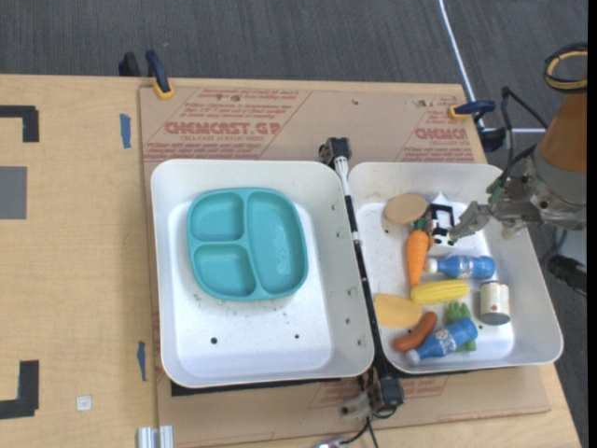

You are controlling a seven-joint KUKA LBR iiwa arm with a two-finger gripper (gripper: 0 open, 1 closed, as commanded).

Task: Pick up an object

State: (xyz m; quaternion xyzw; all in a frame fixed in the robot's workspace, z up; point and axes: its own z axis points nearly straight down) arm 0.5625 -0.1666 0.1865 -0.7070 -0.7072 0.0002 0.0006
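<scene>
The bench (65,250) fills the foreground, bearing two white bins. The left bin (187,343) holds a teal divided plate (248,244). The right bin (532,329) holds toy food: a carrot (416,255), corn cob (439,292), sausage (415,332), two blue bottles, a small can (494,301). The hand (466,220) hangs over that bin's upper right, just beside the carrot; whether it is clenched or released I cannot tell.

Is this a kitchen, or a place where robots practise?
Probably a robot practice lab, not a kitchen. A robot arm reaches over two white bins clamped to a workbench. The right bin holds toy food like a carrot and corn; the left bin holds a blue divided plate.
</scene>
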